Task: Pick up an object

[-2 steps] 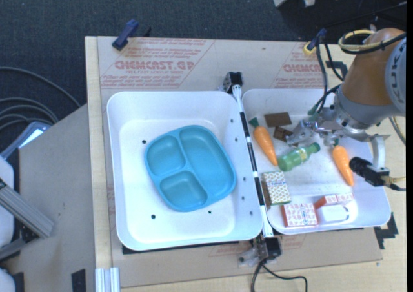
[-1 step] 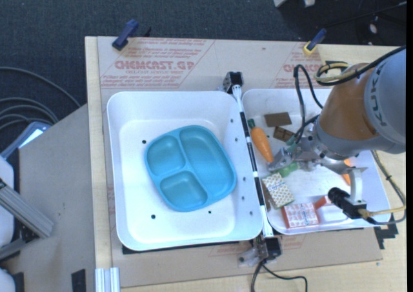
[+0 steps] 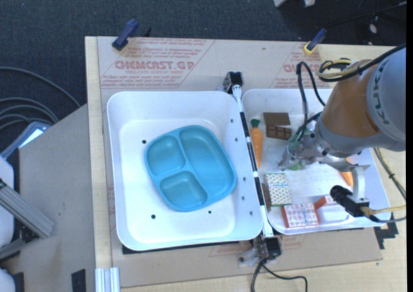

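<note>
Gripper (image 3: 298, 155): low inside the right bin, at the end of the grey arm with its orange band; whether it is spread or pressed together cannot be told, since the wrist covers it from above.
Arm (image 3: 361, 113): reaches in from the right of the gripper, covering much of the right bin.
Right bin (image 3: 258, 100): shallow and white, around the gripper on all sides.
Carrot (image 3: 257, 143): orange, lying lengthwise just beside the bin's left wall, to the left of the gripper and apart from it.
Brown box (image 3: 277, 126): near the far wall, up and to the left of the gripper, close to it; contact cannot be judged.
Patterned box (image 3: 277, 189): small, pale with a fine print, lying flat below and slightly left of the gripper, near the bin's left wall.
Red-and-white packet (image 3: 300, 214): flat at the near edge of the bin, well below the gripper, just below the patterned box.
Orange piece (image 3: 347, 177): small, to the lower right of the gripper, partly hidden by the arm.
Left bin (image 3: 122, 155): well to the left of the gripper, touching the right bin along a shared edge.
Blue plate (image 3: 190, 167): three compartments, lying flat in the middle of the left bin, well apart from the gripper.
</note>
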`<action>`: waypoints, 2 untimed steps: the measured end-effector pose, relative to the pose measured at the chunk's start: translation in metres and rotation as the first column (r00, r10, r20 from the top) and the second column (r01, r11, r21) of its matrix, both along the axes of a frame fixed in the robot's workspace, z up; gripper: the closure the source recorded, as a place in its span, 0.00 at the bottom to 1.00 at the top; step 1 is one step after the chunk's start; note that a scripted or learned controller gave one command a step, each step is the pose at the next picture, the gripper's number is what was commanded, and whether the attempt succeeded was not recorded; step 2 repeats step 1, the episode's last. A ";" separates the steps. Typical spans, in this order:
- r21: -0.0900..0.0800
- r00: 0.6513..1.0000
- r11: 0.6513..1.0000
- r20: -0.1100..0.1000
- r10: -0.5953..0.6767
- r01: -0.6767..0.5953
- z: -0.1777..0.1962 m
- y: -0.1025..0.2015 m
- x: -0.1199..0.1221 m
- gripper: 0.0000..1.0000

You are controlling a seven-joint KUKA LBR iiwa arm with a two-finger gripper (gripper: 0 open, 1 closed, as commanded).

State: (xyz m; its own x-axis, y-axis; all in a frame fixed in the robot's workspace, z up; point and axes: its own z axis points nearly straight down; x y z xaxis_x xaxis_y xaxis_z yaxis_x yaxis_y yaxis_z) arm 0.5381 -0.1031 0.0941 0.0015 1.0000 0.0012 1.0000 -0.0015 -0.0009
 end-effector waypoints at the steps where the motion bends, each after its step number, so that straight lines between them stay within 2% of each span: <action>1: 0.000 1.000 1.000 0.001 0.002 -0.002 0.091 0.073 0.031 1.00; 2: 0.000 1.000 1.000 0.001 0.002 -0.002 0.091 0.073 0.031 1.00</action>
